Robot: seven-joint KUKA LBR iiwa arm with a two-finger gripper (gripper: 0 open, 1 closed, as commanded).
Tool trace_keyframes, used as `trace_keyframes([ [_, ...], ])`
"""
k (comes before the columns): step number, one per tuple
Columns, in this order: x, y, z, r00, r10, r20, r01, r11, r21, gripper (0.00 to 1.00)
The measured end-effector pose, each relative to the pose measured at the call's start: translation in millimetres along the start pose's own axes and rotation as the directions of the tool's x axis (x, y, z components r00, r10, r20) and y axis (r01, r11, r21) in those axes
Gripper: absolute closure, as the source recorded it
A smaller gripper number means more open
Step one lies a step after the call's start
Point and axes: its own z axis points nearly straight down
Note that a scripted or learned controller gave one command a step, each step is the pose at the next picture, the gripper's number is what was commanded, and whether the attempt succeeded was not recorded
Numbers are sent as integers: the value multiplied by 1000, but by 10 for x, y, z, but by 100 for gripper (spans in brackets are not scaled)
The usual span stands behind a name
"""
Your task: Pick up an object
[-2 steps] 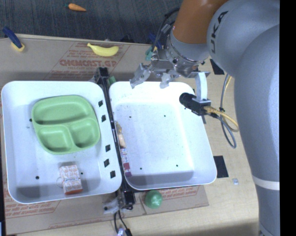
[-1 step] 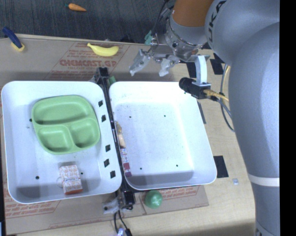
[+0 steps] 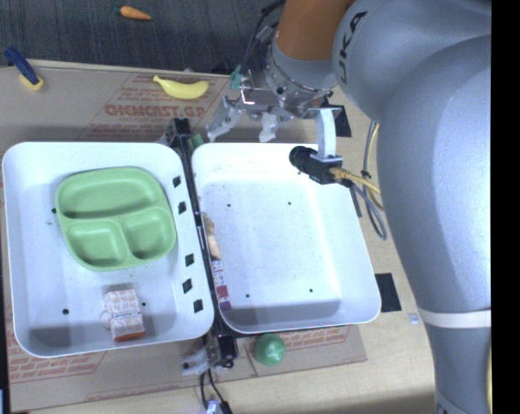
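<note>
My gripper (image 3: 243, 126) hangs over the back left corner of the right bin (image 3: 346, 270), its two fingers spread apart with nothing between them. In the left bin (image 3: 18, 231) lies a green divided plate (image 3: 115, 216), and in front of it a small orange and white packet (image 3: 123, 313). A thin, pale item (image 3: 211, 238) rests against the right bin's left wall. A yellow banana (image 3: 180, 85) lies on the cardboard behind the bins, just left of the gripper.
A green ball (image 3: 270, 349) sits on the cardboard in front of the right bin. An orange carrot (image 3: 136, 12) and a blue and yellow item (image 3: 22, 67) lie far back left. The grey arm (image 3: 432, 145) covers the right side.
</note>
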Motion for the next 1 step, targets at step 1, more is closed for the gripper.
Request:
trace_keyframes([
  [1,820,-220,117,1000,-1,0,1,1000,0,0],
])
